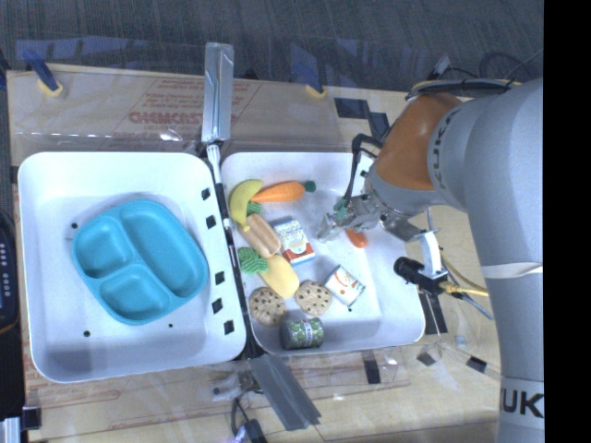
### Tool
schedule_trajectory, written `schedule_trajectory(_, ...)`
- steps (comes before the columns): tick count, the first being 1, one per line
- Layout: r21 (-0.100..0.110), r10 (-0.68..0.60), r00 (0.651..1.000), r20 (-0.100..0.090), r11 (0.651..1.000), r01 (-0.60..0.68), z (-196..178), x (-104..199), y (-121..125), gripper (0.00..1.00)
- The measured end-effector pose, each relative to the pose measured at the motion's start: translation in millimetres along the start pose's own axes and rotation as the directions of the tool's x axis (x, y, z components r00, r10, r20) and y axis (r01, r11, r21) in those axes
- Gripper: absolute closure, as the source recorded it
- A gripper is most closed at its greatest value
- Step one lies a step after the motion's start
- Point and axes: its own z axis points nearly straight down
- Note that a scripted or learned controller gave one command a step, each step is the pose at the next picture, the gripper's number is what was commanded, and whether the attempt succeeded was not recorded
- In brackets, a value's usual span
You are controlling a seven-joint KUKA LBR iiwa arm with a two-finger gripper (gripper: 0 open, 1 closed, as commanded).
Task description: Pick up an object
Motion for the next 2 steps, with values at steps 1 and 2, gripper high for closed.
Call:
schedule_trajectory(1,-0.003,-0.207,0.978,0.0,0.978,0.207,-1,-3,-52,0.0)
schedule_trajectory(2,-0.006,-0.262,0.965,0.004,0.965,0.262,-19,-20,41,0.0)
